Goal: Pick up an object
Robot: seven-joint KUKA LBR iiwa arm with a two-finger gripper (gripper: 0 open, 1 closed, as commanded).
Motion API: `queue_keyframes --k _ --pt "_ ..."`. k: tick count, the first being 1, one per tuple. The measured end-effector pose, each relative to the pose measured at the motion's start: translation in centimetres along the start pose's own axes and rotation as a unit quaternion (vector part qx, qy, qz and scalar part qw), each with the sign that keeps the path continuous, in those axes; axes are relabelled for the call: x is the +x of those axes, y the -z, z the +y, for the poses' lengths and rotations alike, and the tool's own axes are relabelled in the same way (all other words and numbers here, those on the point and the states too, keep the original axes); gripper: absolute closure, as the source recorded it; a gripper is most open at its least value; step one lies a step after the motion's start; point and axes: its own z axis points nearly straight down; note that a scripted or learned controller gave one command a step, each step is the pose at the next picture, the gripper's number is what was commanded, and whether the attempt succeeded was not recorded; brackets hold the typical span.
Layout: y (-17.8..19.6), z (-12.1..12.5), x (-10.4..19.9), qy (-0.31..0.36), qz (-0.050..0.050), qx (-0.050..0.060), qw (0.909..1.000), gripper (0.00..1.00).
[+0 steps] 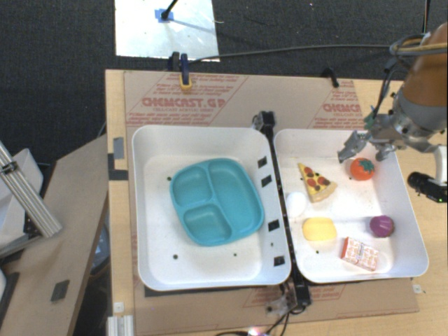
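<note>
1. The toy tomato (361,169) is seen near the far right corner of the right bin (413,257), and it is judged the likeliest target, since the gripper (367,148) hangs just above and beside it.
2. The two fingers are spread apart, one angled toward the bin's centre and one over the tomato; nothing is held between them.
3. A miss is judged possible: the tomato is round and smooth, so it could be pushed aside or squeezed out if the fingers close off-centre.
4. The bin's right wall lies close to the tomato, and a finger could be caught on it during descent.
5. Other items could be disturbed only by a wide sweep: the pizza slice (316,182) lies near, while the yellow piece (318,229), the purple ball (382,225) and the small printed carton (360,253) lie well apart toward the near side.
6. In the left bin (150,187) a teal divided tray (215,200) is set.
7. On the brown sheet (231,93) under the bins "CHEMCAST GP" is printed in red, repeated at the right. The carton's printing cannot be read.
</note>
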Motion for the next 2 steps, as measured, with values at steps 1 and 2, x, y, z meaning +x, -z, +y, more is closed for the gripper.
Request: queue_keyframes --k 1,2 --pt "0.7 0.3 0.0 0.001 -0.001 -0.006 1.0000 0.00" --pt "-5.5 0.3 0.6 0.001 -0.001 -0.004 1.0000 0.00"
